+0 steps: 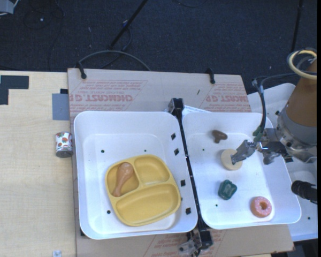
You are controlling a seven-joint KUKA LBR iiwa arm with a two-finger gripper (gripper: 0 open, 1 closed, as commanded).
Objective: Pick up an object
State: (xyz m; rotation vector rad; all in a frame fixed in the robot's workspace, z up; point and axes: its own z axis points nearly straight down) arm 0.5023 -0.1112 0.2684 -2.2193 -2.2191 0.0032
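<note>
2 shallow white bins sit side by side on a cardboard sheet (150, 92) printed with red lettering. The left bin (91, 138) holds a yellow divided plate (144, 202) with 3 compartments; a tan toy drumstick (122, 178) lies in the plate's upper-left compartment, tilted with its thin end toward the lower left.

The right bin (203, 175) holds 4 small things, all apart from one another: a brown lump (219, 136) near the far wall, a cream-coloured round disc (230, 160) in the middle, a dark green toy pepper (227, 189) just below the disc, and a pink frosted doughnut (261, 206) in the near right corner.

Outside the bins, a small patterned can (63, 144) lies on its side on the wooden bench, just beside the left bin's left wall.

The arm (302, 106) reaches in from the right over the right bin's right rim, its orange band high at the frame's edge. The gripper (244, 151) points left and slightly down, and its grey tip lies over the right edge of the cream disc, touching or just above it. From this angle I cannot tell how far the jaws are parted, nor whether the disc is gripped.
</note>
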